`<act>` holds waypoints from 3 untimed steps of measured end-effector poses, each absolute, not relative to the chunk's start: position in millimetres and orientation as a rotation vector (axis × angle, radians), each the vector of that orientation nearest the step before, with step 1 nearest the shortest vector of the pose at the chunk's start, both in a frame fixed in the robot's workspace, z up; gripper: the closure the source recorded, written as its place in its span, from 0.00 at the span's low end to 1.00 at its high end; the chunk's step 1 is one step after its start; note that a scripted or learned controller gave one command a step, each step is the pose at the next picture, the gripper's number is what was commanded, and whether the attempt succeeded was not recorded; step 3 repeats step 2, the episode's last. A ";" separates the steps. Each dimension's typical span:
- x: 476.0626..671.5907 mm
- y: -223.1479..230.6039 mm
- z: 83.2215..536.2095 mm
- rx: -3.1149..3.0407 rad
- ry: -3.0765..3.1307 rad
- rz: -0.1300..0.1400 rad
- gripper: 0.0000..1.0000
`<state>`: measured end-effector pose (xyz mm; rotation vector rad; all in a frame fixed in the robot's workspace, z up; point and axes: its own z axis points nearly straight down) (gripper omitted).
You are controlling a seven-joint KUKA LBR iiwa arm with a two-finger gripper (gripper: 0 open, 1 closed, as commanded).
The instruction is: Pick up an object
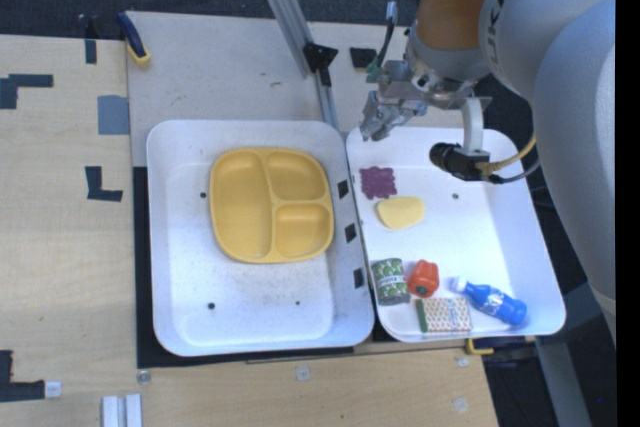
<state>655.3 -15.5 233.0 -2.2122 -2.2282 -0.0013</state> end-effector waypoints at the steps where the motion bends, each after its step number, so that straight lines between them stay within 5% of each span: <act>1: 654.0 38.5 240.3 -2.213 -2.228 -0.001 1.00; 2: 644.9 93.7 244.1 -2.212 -2.228 0.000 1.00; 3: 644.9 93.7 244.1 -2.212 -2.228 0.000 1.00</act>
